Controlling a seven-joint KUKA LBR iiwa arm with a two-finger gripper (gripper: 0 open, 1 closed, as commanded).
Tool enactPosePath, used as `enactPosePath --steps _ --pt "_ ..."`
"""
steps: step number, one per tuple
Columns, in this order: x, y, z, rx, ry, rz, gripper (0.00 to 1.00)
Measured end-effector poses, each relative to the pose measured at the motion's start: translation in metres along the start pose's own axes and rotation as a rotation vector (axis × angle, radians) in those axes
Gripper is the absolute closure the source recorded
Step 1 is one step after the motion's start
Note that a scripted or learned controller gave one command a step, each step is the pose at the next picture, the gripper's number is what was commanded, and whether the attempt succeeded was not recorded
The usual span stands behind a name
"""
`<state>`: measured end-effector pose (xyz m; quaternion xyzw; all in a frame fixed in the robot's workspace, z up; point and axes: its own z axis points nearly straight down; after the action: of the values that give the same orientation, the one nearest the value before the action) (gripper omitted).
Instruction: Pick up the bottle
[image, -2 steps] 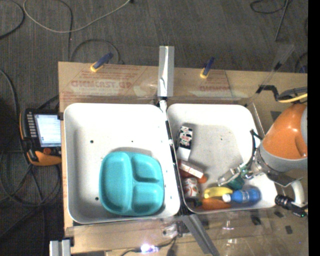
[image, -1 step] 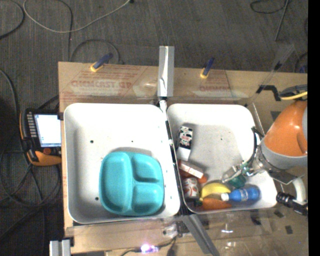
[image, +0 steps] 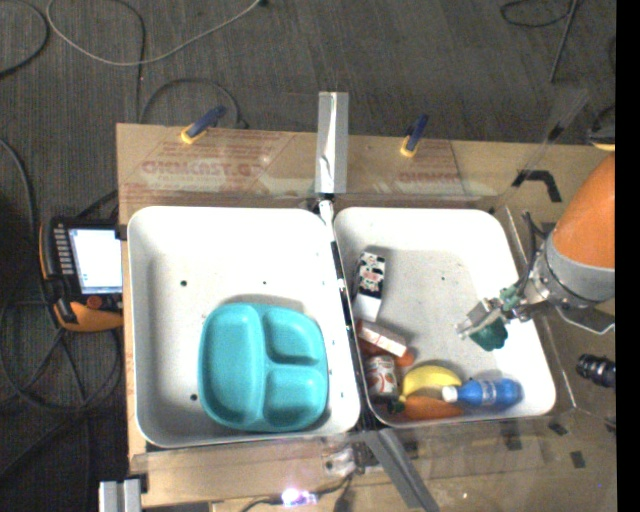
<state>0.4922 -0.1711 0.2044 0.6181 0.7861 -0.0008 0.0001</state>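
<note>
My gripper (image: 487, 325) hovers above the bottle (image: 485, 393), apparently empty, grip state unclear; bottle not yet lifted.

A teal divided tray (image: 265, 367) lay in the left bin (image: 160, 250) (a yellow banana (image: 430, 379) in the right one).

You have a brown bench (image: 250, 160) carrying two white bins side by side. The left bin (image: 160, 250) touches the right bin (image: 440, 240) along its edge.

Even overhead light, slightly soft
</note>
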Motion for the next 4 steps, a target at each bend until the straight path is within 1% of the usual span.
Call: enactPosePath --steps 1,2,3,4 --pt "-0.004 0.009 -0.024 0.002 0.001 0.132 1.00" --pt "0.002 0.007 0.013 0.003 0.003 0.321 1.00" --pt "0.002 0.007 0.013 0.003 0.002 0.322 0.00" --pt "-0.033 -0.013 0.106 0.000 0.002 0.185 0.00"
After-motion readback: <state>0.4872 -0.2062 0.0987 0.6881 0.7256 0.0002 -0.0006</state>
